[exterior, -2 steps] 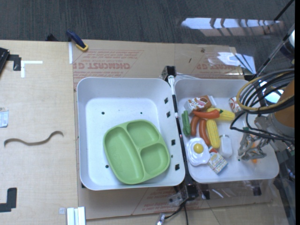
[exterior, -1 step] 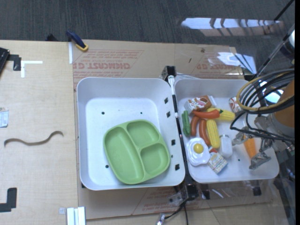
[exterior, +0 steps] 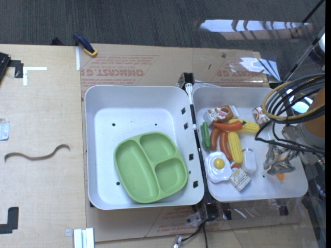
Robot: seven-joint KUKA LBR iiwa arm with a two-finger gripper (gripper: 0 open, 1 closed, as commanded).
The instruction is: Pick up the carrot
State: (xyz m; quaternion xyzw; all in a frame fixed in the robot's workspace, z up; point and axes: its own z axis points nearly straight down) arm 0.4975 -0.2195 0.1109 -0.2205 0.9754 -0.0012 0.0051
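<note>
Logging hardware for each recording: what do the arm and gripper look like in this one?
At the camera view's right edge, the arm shows an orange-brown section, with a grey part just below it. Black cables loop in wide arcs beside it, one yellowish line among them. The gripper is a small cluster of silvery metal parts with thin dark wires across it; finer detail is too blurred to make out.

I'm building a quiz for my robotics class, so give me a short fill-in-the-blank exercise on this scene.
1. The green divided plate lies in the ____ bin.
2. The toy fried egg lies in the bin on the ____.
3. The plate has ____ compartments.
4. The pincer hovers near the right bin's ____ wall.

Missing words: left; right; three; right
</note>
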